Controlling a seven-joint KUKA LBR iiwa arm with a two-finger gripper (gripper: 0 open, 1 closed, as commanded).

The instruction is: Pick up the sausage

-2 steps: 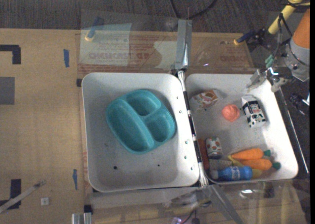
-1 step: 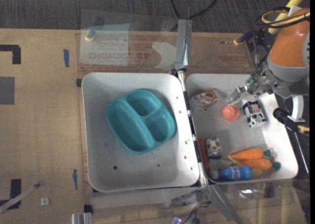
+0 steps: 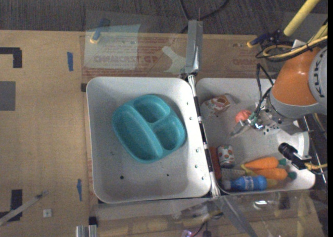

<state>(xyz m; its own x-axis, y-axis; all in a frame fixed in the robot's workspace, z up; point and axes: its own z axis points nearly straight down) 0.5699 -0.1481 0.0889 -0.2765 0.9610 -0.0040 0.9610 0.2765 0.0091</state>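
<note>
The small pinkish sausage is seen in the right bin, just beside the tip of the gripper; whether the gripper is apart, together or clamped on it cannot be told. For a sound pick, the sausage should be straddled across its short width and squeezed at mid-length before any lift is made. Part of the lettering "KU" is legible on the arm, while the reddish print on the bench is too blurred to be read.
</note>
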